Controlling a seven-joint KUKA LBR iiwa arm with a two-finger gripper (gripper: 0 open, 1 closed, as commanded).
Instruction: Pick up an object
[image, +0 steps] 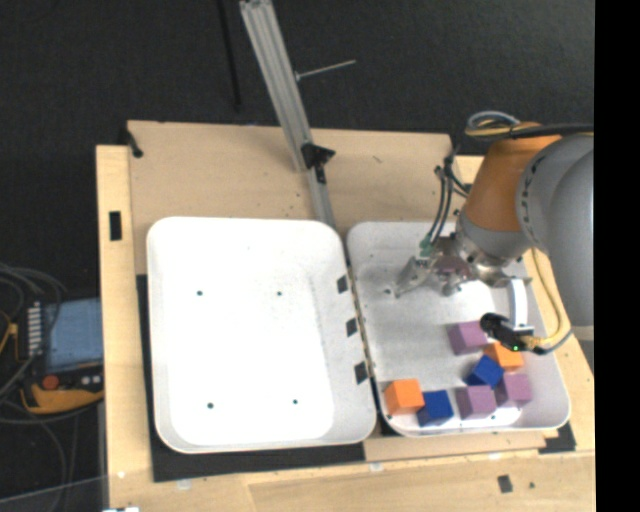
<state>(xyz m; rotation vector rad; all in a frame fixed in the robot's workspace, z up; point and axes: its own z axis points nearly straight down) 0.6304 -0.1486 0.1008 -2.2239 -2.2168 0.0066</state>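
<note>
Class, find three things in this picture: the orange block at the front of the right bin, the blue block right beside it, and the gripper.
orange block (404, 395), camera view, top face.
blue block (436, 407), camera view, top face.
gripper (430, 276), camera view, between its fingertips.

A pale wooden bench (250, 170) stands on dark carpeted floor (120, 60). A metal pole (285, 95) slants up from the bench's far edge. Cables and a blue-screened pendant (70, 340) lie beyond its left edge.

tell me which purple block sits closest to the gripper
The purple block lying highest in the right bin, alone just below the gripper; the other two purple blocks sit lower, near the bin's bottom edge.
</note>
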